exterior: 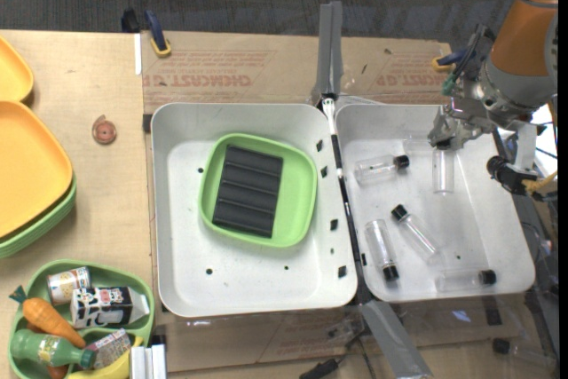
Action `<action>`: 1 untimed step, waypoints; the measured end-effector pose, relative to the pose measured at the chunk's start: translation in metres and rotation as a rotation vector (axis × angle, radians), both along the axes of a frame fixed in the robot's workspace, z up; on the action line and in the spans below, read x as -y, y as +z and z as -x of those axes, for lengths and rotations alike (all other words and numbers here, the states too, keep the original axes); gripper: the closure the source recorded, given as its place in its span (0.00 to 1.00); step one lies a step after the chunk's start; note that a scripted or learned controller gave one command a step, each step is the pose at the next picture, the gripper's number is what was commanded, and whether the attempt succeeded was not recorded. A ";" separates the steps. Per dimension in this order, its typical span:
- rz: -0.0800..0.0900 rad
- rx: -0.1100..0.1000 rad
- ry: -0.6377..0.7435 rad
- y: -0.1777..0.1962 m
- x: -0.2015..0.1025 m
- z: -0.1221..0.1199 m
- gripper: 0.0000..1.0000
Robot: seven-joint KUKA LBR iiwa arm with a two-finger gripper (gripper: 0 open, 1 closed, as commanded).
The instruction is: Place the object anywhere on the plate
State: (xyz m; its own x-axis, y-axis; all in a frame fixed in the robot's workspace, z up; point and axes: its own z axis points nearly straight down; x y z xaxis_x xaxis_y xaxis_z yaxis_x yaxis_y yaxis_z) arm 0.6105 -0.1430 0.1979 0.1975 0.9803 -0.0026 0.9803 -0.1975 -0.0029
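The fingers hold a clear tube hanging upright over the right bin. The slick tube may slip in transit to the plate in the left bin.

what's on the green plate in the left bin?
A dark ribbed rectangular block lies flat on the green plate, covering most of its middle. The plate surface beneath the block is hidden; the rim stays visible all round.

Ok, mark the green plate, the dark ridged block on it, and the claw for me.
green plate (301, 169): camera view, bare right rim, in the left bin.
dark ridged block (248, 191): camera view, middle of its top face, lying on the plate.
claw (446, 134): camera view, at its fingertips, over the right bin's far side.
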 end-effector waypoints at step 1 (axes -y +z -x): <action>-0.002 -0.001 0.201 -0.007 -0.064 0.023 1.00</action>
State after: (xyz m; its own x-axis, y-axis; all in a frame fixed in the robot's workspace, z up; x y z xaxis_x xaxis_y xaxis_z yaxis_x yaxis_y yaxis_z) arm 0.5871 -0.0795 0.1904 -0.0023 1.0000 -0.0004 1.0000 0.0023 -0.0041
